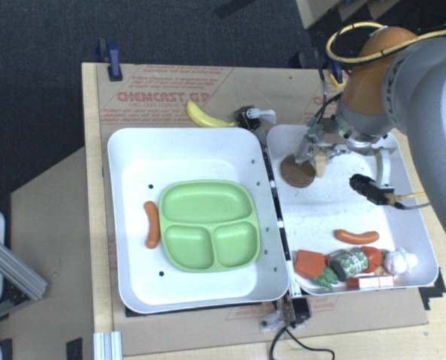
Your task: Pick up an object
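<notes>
Objects lie scattered in the right bin [422, 235]: a brown round disc [298, 172] at its upper left, a sausage [357, 236] lower down, and along the bottom edge an orange wedge-shaped piece [310, 263], a green-and-red packet [351, 262] and a white crumpled item [399, 261], all crowded together. The left bin [125, 201] holds a green divided tray [208, 224] with three compartments, and a second sausage [152, 224] lies just beside the tray's left side.

The grey arm [426, 88] with its orange band [369, 77] reaches in from the right and bends down over the top of the right bin. The hand [317, 158] sits low, just beside the brown disc, seemingly touching its right edge; whether it is released or clenched cannot be told from this angle.

Both bins rest on a brown cardboard-covered surface [155, 96] with red printing. A banana [206, 117] lies on it above the left bin. Dark carpet surrounds the surface.
</notes>
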Available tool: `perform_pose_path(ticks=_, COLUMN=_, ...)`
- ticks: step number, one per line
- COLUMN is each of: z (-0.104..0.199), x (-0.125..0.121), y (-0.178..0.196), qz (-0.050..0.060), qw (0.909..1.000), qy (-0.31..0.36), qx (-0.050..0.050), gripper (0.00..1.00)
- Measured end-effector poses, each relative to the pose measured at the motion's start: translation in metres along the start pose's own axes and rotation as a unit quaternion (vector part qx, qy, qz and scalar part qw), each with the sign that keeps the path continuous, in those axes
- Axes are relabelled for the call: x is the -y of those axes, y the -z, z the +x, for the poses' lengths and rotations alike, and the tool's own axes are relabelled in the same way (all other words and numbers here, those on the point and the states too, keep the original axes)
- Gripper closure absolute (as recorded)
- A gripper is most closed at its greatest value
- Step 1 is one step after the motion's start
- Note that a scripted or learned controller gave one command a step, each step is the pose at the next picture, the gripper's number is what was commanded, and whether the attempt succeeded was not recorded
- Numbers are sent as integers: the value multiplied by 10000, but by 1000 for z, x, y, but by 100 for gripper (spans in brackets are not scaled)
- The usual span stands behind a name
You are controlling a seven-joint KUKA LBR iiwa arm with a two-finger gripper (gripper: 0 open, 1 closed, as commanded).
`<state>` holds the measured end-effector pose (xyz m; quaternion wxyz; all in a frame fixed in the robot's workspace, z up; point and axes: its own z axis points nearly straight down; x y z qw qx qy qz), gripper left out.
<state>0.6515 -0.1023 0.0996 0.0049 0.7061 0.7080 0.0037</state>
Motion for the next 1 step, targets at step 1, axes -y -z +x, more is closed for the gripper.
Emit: perform_pose_path(ticks=1, z=78, x=51, y=91, qz=60, qw=10000, qy=14, qx=-21, gripper=100)
